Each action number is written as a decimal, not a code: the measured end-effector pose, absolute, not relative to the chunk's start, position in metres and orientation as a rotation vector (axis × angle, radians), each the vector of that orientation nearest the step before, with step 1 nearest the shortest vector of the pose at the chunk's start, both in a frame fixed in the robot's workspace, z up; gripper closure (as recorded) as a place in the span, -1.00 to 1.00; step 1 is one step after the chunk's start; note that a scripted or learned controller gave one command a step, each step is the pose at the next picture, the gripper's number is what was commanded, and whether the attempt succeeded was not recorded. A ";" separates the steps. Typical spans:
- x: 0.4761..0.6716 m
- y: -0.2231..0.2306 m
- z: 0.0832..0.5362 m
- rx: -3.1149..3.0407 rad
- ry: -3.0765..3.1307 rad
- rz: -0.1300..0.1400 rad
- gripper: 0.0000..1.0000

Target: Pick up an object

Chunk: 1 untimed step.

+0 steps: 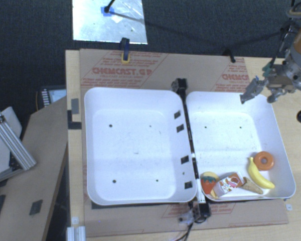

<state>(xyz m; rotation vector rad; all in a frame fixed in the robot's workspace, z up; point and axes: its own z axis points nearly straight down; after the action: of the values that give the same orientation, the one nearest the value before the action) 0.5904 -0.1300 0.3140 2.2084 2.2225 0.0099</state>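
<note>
The pincer [258, 91] is seen at the far right of the tabletop [205, 67], poised over the far edge of the right bin [226, 129]. Its two fingers are spread well apart, one pointing down to the left and the other set further right, and nothing is held between them. No contact with the bin or with any object can be made out; the fingers appear to hang above the rim.

The step in hand is judged to be the approach: nothing has yet been grasped, and the pincer is well apart from every candidate. The objects are gathered along the near edge of the right bin, toward its near right corner. A yellow banana [259, 173] lies at a slant, with an orange ring-shaped piece [264, 160] just beside its upper end. Toward the divider between the bins, a red and orange round toy [209, 182] is pressed against a small printed packet [228, 183], and a tan wedge-shaped piece [252, 187] is tucked under the banana's lower end. The left bin [133, 144] is not concerned.

For the next move, the pincer would need to be carried across the bin toward its near edge, lined up over one object, and lowered with the fingers straddling it. The crowding is judged a hazard, since a neighbour could be nudged.
</note>
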 end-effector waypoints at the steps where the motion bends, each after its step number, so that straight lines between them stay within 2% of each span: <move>1: 0.560 -0.212 0.306 2.227 2.211 -0.003 -1.00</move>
<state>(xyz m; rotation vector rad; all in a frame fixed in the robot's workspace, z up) 0.5600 -0.2123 0.3059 2.2268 2.2106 -0.0025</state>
